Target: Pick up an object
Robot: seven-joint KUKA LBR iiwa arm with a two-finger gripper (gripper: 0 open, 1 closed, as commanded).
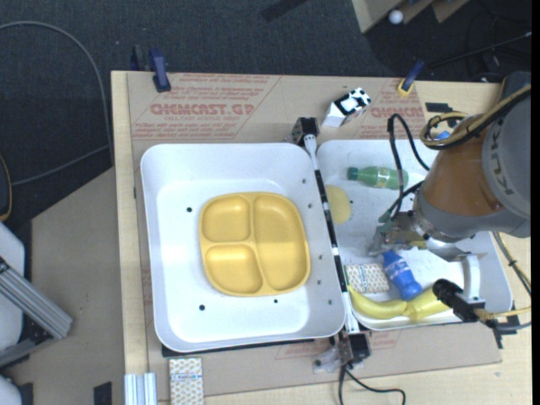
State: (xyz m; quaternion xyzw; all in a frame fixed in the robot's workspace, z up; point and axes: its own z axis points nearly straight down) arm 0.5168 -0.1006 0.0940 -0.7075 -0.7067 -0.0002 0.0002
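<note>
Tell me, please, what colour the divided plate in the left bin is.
The divided plate is yellow, as the camera view shows.

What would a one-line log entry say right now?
arm: over right bin | gripper: above blue bottle | left bin: yellow tray

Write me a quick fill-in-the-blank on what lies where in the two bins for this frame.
1. The yellow divided plate lies in the ____ bin as the camera sees it.
2. The plate has ____ compartments.
3. The green bottle lies on its side near the far edge of the ____ bin.
4. Along the right bin's near edge lies a yellow ____, just below the blue object.

Missing words: left; three; right; banana
</note>
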